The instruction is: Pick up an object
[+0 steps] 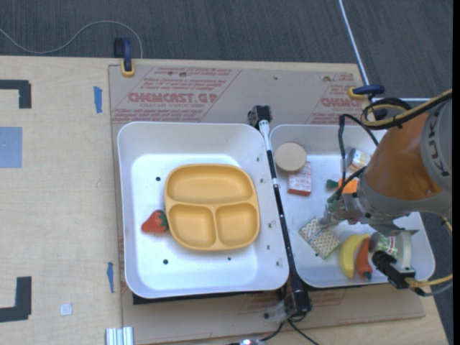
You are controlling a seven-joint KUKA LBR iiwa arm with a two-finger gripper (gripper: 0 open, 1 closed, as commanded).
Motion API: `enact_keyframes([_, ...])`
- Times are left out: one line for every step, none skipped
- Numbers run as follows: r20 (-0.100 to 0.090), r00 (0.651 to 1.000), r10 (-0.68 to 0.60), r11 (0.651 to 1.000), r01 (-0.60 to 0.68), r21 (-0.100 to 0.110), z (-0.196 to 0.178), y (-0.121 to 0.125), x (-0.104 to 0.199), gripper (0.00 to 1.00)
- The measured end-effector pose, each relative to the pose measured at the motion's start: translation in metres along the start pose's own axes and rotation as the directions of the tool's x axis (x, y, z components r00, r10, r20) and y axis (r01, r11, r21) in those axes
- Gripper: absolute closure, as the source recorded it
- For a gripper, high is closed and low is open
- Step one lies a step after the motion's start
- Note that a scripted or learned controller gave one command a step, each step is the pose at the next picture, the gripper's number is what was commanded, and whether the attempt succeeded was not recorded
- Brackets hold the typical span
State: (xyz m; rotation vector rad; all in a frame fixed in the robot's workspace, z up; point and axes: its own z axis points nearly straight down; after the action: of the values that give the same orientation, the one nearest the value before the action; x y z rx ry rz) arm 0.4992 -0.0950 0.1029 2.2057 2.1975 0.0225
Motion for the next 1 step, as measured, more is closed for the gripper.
enact_keyframes([0.000, 1.000, 0.000, 1.000, 0.000, 0.000, 0.0001, -0.0002, -0.0002, 0.00])
